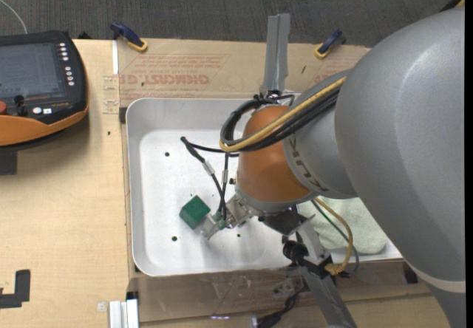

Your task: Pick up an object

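Wooden counter (59,230) bears your white bin (148,193), where the claw (214,225) touches a green block (194,211); grip unclear, lift still pending.

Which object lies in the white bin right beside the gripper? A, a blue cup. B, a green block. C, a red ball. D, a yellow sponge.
B: a small green block lies on the floor of the white bin, just left of the gripper.
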Action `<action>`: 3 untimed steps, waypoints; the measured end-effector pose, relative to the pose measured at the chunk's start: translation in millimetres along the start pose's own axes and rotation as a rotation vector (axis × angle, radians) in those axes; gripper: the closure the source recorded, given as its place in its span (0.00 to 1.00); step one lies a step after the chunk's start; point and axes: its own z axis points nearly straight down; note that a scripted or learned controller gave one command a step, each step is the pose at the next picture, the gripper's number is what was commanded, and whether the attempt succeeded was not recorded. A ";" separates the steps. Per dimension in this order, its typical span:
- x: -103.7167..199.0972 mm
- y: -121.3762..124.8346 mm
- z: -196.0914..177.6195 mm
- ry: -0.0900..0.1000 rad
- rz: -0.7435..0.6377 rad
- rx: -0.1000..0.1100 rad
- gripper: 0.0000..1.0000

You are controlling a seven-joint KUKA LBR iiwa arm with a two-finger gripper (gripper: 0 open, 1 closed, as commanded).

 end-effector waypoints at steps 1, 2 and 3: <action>-2.6 -1.1 -8.5 0.000 0.008 0.002 1.00; -19.3 42.7 -0.5 -0.001 -0.088 -0.002 1.00; -18.5 114.8 -96.1 -0.003 -0.293 -0.003 1.00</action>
